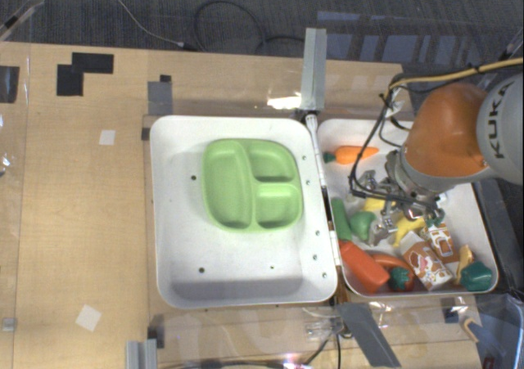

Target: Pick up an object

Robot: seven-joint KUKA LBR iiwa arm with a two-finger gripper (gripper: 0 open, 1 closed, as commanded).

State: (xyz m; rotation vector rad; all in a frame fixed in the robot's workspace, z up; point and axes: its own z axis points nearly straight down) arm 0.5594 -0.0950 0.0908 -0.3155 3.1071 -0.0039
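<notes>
My gripper hangs low over the middle of the right bin, under the arm's orange band. Directly below and around it lie a yellow toy piece and a green toy piece. An orange carrot lies at the bin's far left corner. Along the near side sit a red pepper, a printed snack box and a dark green piece. The wrist hides part of the bin's middle.
The left bin holds a light green divided plate. A grey post stands behind the divide between the bins. Black cables loop beside the wrist. Bare wooden bench stretches to the left.
</notes>
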